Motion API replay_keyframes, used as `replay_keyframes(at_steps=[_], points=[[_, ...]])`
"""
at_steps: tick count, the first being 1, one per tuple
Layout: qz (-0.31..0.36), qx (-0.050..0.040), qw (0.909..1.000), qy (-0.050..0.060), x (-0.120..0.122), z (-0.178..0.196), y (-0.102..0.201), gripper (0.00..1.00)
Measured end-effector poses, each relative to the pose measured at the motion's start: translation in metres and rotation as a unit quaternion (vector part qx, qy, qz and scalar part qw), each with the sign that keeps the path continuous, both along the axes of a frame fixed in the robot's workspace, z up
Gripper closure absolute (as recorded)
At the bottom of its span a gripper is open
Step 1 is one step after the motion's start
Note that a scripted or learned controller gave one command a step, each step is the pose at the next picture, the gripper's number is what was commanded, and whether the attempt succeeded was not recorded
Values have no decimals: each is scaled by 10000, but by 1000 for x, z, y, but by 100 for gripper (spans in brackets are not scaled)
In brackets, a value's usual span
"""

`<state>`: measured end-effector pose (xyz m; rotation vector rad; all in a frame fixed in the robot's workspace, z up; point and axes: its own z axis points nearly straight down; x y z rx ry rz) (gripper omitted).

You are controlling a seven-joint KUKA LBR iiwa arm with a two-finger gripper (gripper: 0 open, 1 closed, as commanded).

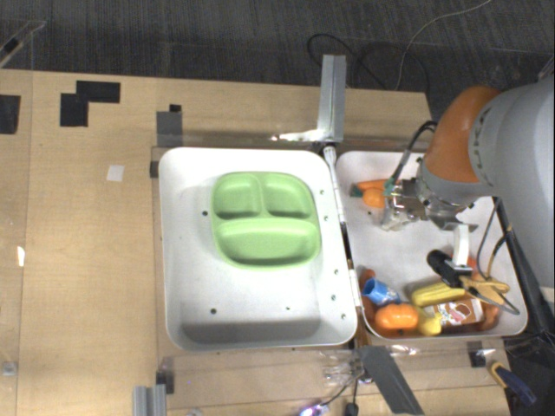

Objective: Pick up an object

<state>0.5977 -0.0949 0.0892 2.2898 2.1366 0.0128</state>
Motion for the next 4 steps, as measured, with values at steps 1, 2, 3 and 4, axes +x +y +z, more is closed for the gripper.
replay_keyframes(at_steps=[1, 2, 3, 4], points=[[-7, -10, 10000, -7, 0, 0, -1, 0], [-111, 6, 9999, 67, 60, -2, 11, 0], [-1375, 14, 9905, 55, 44, 94, 35, 0], [-1375, 15, 9905, 58, 43, 94, 35, 0]])
